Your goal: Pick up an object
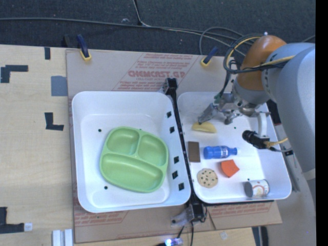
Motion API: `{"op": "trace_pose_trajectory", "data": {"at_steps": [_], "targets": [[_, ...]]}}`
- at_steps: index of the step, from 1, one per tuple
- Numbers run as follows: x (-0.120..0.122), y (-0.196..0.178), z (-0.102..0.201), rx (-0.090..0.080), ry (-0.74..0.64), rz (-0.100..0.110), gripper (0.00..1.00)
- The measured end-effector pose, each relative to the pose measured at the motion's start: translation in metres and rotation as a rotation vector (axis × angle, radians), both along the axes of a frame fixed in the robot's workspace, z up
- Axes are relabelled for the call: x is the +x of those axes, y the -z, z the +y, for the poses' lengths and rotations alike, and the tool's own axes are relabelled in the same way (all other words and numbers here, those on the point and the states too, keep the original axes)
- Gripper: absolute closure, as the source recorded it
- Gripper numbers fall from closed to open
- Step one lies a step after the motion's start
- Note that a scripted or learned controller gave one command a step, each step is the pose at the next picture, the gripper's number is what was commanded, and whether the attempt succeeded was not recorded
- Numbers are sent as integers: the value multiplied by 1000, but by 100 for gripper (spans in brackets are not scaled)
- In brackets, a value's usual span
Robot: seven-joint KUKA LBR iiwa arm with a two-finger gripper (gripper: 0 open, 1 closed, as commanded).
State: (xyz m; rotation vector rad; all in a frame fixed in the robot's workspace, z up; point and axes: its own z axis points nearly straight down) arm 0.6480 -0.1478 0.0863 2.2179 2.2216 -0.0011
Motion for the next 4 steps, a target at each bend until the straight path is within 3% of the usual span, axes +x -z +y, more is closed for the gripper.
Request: {"op": "trace_pose_trajectory", "data": {"at_steps": [1,3,4], "targets": [[1,-11,0,-1,-2,-2,100],[1,-137,-2,1,0,-4,100],[2,-175,-2,1,0,-3,100]]}}
